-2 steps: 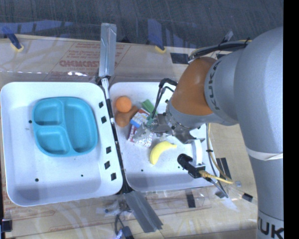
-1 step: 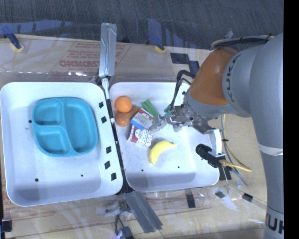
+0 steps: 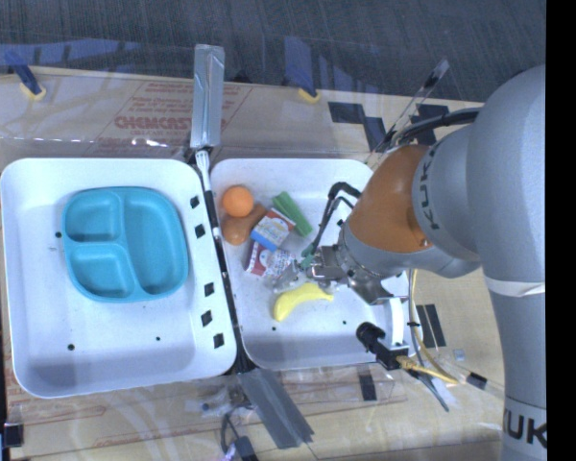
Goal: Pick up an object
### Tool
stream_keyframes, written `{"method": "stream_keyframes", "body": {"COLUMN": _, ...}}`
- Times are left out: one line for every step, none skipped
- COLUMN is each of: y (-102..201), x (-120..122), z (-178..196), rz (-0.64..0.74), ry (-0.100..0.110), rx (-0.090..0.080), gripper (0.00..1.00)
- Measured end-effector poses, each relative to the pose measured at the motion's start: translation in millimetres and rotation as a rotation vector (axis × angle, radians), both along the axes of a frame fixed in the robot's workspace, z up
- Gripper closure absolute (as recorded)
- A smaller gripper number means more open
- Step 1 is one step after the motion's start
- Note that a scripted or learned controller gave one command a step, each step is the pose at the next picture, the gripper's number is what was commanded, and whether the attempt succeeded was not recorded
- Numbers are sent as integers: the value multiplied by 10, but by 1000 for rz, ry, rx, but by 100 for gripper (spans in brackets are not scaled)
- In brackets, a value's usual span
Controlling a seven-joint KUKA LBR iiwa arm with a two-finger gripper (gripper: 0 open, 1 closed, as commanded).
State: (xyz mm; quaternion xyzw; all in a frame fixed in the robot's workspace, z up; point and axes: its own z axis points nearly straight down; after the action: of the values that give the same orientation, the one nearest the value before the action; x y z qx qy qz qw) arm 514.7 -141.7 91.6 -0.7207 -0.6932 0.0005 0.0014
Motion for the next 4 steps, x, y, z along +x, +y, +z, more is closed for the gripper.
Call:
{"method": "stream_keyframes", "body": {"y": 284, "x": -385, "z": -1, "rz": -34, "ry": 0, "rx": 0, "gripper": 0}}
{"method": "stream_keyframes", "body": {"y": 276, "x": -376, "z": 95, "rz": -29, "ry": -1, "rx": -2, "gripper": 100}}
{"method": "stream_keyframes", "body": {"y": 278, "x": -376, "z": 95, "rz": -29, "ry": -1, "rx": -2, "gripper": 0}}
{"method": "stream_keyframes", "body": {"y": 401, "x": 184, "z": 60, "rz": -76, "ry": 3, "rx": -1, "gripper": 0}}
